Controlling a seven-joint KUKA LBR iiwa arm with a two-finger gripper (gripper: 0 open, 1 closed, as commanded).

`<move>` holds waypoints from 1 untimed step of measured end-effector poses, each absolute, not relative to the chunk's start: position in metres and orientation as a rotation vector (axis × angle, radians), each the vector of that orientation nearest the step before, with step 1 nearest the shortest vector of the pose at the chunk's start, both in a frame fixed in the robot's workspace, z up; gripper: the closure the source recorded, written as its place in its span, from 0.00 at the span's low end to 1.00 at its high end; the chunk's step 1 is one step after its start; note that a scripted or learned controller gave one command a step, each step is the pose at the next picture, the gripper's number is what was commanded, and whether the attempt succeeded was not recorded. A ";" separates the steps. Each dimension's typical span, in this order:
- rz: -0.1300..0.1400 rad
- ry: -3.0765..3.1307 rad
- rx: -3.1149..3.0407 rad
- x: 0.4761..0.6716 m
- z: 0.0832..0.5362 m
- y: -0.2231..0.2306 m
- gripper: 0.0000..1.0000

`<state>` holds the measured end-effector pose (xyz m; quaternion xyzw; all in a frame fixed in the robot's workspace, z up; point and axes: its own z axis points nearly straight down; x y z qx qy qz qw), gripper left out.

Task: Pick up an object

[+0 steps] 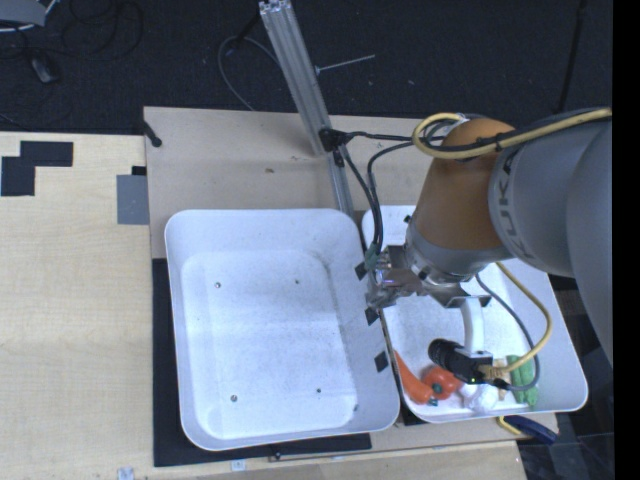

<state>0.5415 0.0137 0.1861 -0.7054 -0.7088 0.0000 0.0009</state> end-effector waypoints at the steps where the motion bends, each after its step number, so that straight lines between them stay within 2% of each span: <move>1: -0.007 -2.228 -2.217 0.567 0.243 0.076 1.00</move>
